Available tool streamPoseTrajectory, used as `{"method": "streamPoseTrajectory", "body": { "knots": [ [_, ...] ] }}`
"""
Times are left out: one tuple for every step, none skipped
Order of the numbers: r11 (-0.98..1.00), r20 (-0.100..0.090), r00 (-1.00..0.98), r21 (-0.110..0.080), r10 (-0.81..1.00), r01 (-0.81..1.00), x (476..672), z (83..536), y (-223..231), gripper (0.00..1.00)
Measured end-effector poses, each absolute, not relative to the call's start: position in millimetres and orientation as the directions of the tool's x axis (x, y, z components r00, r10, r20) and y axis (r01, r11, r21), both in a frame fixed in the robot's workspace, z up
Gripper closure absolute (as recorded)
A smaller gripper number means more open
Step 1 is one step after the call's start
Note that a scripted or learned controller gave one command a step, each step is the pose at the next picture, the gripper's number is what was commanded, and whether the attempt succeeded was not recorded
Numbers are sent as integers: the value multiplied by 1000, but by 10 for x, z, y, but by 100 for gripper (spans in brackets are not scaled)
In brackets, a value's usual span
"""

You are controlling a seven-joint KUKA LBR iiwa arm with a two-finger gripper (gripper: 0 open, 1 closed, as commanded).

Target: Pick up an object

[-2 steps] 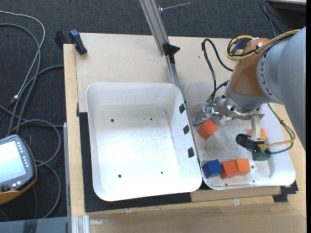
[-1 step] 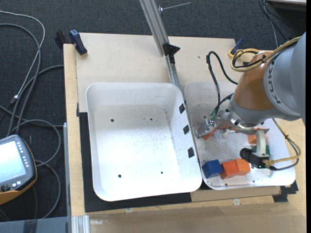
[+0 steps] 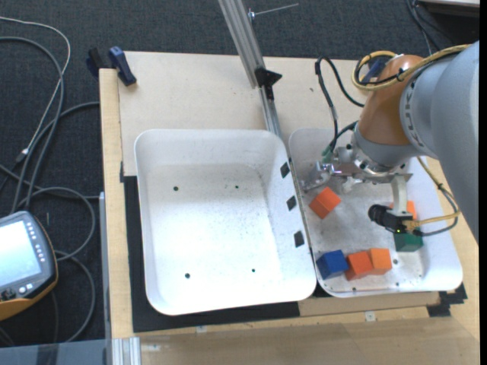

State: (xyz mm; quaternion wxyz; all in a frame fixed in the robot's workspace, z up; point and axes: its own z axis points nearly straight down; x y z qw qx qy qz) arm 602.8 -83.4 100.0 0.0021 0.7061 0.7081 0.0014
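Blocks lie in the right bin (image 3: 449, 268), the nearest an orange block (image 3: 326, 202) just under the gripper (image 3: 323, 175), whose grip you cannot tell from here, so centre over that block, clear of the bin wall (image 3: 299, 204), before you descend.

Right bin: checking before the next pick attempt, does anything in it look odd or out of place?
Nothing is spilled or damaged. One orange block lies tilted and apart, near the end effector, while the blue block and two orange blocks line the right bin's near edge.
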Motion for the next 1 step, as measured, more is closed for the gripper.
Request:
{"method": "streamPoseTrajectory", "body": {
  "knots": [
    [7, 1, -7, 11, 1000, 1000, 6311, 2054, -184, 0]
  ]
}}
